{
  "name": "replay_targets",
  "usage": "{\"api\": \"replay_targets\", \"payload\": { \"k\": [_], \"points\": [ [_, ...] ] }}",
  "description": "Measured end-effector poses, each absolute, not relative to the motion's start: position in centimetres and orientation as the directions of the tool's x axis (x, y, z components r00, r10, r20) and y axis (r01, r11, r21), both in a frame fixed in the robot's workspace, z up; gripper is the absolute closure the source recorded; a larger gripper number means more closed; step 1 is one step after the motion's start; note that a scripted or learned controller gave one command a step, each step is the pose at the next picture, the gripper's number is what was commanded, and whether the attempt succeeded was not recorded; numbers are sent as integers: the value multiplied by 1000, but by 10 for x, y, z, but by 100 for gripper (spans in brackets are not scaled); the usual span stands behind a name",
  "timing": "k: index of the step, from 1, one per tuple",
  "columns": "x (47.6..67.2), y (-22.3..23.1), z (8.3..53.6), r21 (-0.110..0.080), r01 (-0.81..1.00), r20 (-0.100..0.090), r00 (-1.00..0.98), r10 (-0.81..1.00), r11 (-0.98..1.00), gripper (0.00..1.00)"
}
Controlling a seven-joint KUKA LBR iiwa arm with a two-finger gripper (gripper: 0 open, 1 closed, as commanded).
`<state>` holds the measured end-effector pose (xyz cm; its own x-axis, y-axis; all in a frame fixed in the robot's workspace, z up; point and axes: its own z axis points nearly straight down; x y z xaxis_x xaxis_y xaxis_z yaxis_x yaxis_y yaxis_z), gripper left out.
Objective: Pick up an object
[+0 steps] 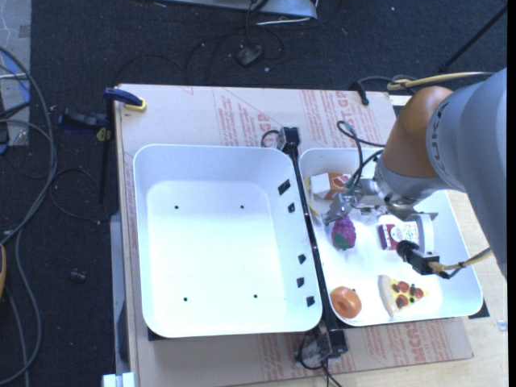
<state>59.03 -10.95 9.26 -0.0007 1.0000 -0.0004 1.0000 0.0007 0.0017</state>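
Nearest the camera, at the near edge of the right bin (472, 297), lay one orange fruit (346, 301) and one pizza-slice toy (400, 294), side by side. Farther into that bin sat one purple grape bunch (344, 232), one red-and-white packet (401, 235) toward the arm's side, and one orange-and-white item (332, 184) at the far end. The claw (342, 209) hung just beyond the grape bunch, on its far side, almost touching it; the bunch's long axis ran roughly near-to-far. Whether the claw was spread or pinched could not be told. One left bin (218, 160) adjoined the right bin on the single tabletop (210, 107).
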Motion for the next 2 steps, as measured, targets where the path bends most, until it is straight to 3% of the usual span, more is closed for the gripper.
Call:
{"api": "replay_targets", "payload": {
  "k": [1, 2],
  "points": [
    [543, -92, 92, -2, 1000, 1, 0, 1000, 0, 0],
    [544, -92, 102, 0, 1000, 0, 1, 1000, -1, 100]
  ]
}}
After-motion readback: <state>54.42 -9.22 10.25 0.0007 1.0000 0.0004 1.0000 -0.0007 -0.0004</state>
